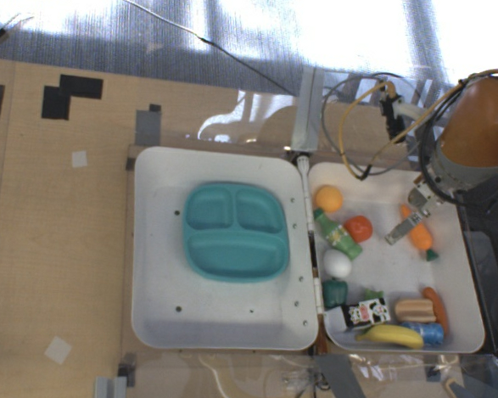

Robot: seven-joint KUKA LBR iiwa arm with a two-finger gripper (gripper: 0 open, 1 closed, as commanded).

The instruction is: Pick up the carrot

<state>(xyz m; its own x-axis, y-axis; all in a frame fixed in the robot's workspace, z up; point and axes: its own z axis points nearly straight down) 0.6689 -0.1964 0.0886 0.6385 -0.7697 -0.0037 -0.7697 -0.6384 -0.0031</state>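
Looking down on the bench: two white bins, side by side. The left bin (157, 230) holds one teal divided tray (235, 231). The right bin (461, 332) is crowded: one orange ball (328, 198), one green bottle (337, 234), one tomato (358, 228), one white egg (337, 264), one green pepper (334, 292), one milk carton (368, 313), one banana (391, 335), one hot dog (415, 309). The single carrot (420, 235) lies at the bin's far right. The gripper (409, 220) hangs right at it, fingers apart, one metal finger (399, 231) just left of the carrot.

Bench (58, 249) with two bins (156, 255)
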